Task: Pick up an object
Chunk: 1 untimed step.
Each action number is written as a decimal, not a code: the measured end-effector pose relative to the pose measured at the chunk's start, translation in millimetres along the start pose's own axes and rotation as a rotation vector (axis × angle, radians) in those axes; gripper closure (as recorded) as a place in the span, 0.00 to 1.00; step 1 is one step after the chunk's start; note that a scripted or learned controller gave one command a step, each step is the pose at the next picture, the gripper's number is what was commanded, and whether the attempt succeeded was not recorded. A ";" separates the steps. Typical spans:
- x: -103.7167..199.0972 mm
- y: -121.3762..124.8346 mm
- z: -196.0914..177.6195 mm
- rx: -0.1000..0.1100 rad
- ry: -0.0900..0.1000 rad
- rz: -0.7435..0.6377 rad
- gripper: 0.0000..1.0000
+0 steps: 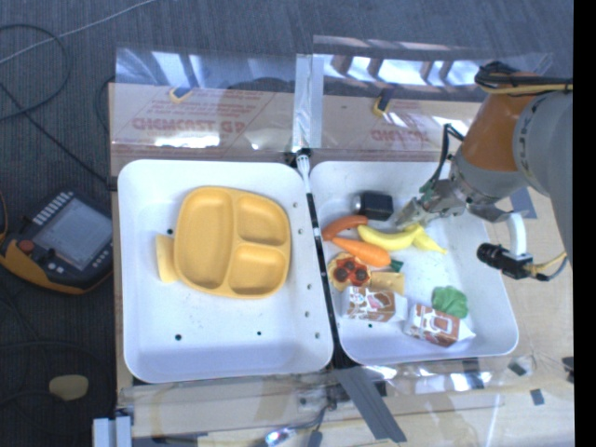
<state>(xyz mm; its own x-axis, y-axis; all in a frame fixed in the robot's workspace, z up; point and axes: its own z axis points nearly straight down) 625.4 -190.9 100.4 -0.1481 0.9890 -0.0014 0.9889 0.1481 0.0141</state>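
Observation:
The right bin (484, 338) holds several toy foods. A yellow banana (396, 237) lies near its middle, with an orange carrot (361, 249) just left of it and a red-orange pepper (342, 223) above the carrot. A small black block (375, 203) sits at the back. My gripper (411, 215) reaches down from the right and hangs just over the banana's upper right end, close to the black block. Nothing visibly hangs from it.
A pizza-like piece (351, 271), two printed packets (371, 302) (434, 324) and a green leaf (451, 299) lie at the right bin's front. The left bin (140, 343) holds a yellow divided plate (233, 242). A handheld pendant (60, 240) lies on the floor at far left.

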 end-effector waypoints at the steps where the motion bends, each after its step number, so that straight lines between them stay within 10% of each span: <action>1: 68.4 47.7 -155.2 0.015 -0.002 0.119 1.00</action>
